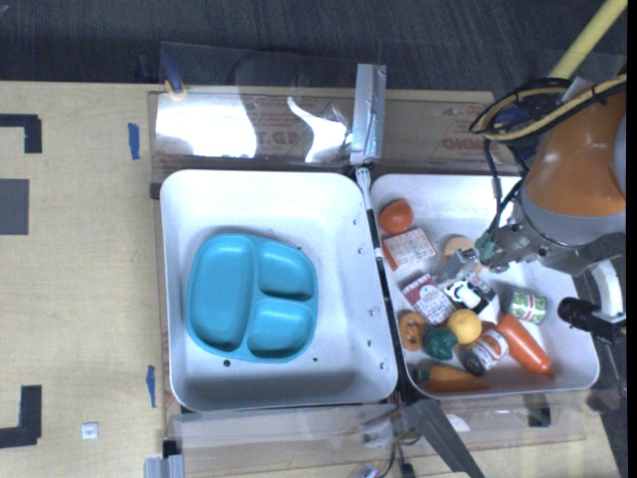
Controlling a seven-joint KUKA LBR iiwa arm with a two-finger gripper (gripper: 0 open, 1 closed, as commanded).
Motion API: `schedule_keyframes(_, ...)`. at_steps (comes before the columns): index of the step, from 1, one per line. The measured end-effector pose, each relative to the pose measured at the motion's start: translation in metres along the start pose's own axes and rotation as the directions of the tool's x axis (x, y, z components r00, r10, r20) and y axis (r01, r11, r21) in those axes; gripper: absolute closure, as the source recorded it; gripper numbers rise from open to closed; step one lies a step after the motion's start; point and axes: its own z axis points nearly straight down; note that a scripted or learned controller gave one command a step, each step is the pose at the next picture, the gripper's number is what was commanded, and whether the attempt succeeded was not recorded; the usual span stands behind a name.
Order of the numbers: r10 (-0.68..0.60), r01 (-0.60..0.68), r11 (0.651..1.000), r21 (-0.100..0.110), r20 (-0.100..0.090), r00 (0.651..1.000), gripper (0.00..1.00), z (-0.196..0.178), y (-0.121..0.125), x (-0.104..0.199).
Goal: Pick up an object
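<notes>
The right bin (438, 192) holds a pile of toy food. An orange-red round fruit (396, 214) lies at its far left, with a red-and-white packet (408, 247) just below it. A second packet (430, 300), a yellow lemon (464, 325), a green piece (439, 343) and a black-and-white item (464, 293) crowd the middle. A carrot (525, 344) and a small green-labelled can (528, 307) lie to the right. My gripper (478, 258) hangs low over the bin's middle, just above the black-and-white item and beside a beige round piece (458, 246).
The left bin (189, 207) holds a blue divided plate (254, 295). A long orange carrot (453, 376) lies along the right bin's near wall. The orange-banded arm (582, 162) and its cables cover the right bin's far right corner.
</notes>
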Motion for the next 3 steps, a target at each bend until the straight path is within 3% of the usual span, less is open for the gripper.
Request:
schedule_keyframes(1,-0.126,0.126,0.992,-0.004,0.002,0.992,0.0,0.092,-0.04,-0.003)
schedule_keyframes(2,-0.122,0.122,0.993,-0.004,0.004,0.993,1.0,0.083,-0.04,-0.004)
schedule_keyframes(3,-0.138,0.138,0.99,-0.006,0.001,0.991,1.0,0.007,0.035,0.023)
